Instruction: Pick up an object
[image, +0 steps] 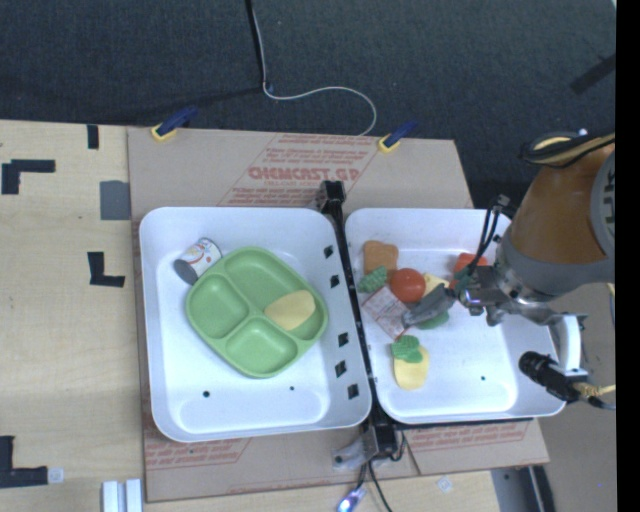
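Arm (565, 225): reaches in from the right, over the right bin (500, 395), wrist low above its right half.
Hand (452, 297): just beside the pile, near the grey piece (428, 308); whether it is released or clenched I cannot tell, and nothing is plainly held.
Pile: in the upper left of the right bin, crowded together: a tan piece (378, 255), a red ball (407, 285), a wrapper (385, 312), a green bit (373, 281), the grey piece.
Corn (410, 363): yellow with a green top, lying apart from the pile, lower in the same bin.
Left bin (240, 405): holds a green tray (255, 310) with a yellow piece (291, 309) in its right compartment; a small white toy (198, 258) lies just beside the tray's upper left edge.
Step, as I judge it: closing in on one thing at the pile's right edge.
To do it well: choose a single target; the ball and grey piece touch, so come straight down with the opening astride one of them.
Risk: a neighbour gets nudged or pinched along; the ball may roll away.
Easier option: the corn, with open floor all round.
Check: lift slowly and confirm something is carried.
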